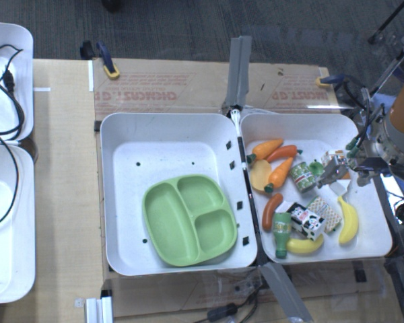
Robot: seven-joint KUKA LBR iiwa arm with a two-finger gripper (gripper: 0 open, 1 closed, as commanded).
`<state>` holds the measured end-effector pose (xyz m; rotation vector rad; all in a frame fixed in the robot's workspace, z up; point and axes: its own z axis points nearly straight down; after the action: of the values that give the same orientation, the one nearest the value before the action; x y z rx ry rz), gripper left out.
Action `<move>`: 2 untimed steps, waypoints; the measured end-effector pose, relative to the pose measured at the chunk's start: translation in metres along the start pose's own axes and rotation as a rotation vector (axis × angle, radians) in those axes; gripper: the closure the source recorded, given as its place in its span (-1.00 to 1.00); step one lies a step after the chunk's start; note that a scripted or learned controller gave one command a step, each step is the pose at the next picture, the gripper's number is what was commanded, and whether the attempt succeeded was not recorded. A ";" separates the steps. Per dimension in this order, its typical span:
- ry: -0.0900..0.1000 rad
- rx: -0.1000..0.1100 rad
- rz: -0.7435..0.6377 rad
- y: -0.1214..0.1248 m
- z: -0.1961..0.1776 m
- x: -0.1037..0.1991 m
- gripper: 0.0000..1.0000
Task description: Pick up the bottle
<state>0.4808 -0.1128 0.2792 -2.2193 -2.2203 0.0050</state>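
So the end effector (pixel 338 172) is down inside the right bin (pixel 374 247), over near its right side, with the arm (pixel 397 133) coming in from the right edge. Honestly can't tell whether it's apart or together, it's just a blurry mess of metal and cable from this angle.

The bottle (pixel 281 233) is the green one, lying toward the front of that same bin, down and to the left of the end effector and well apart from it. It's just beside a yellow banana (pixel 304 245) and a little black-and-white cow-print carton (pixel 306 221).

Other stuff nearby: a green can (pixel 301 175) just left of the end effector, a bunch of carrots (pixel 276 157) further left and a bit up, a red sausage-looking thing (pixel 271 210) down-left, and a second banana (pixel 349 222) right below the end effector. There's also a checkered packet (pixel 325 212) between the carton and that second banana.

The left bin (pixel 121 200) sits way off to the left of the end effector, holding a green divided plate (pixel 188 219). Both bins sit on the tabletop (pixel 64 180).
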 end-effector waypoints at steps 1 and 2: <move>-0.001 -0.001 -0.100 0.061 0.012 0.046 -1.00; 0.000 -0.002 -0.386 0.051 0.085 0.035 -1.00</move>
<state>0.5311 -0.0775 0.1936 -1.7531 -2.6049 0.0023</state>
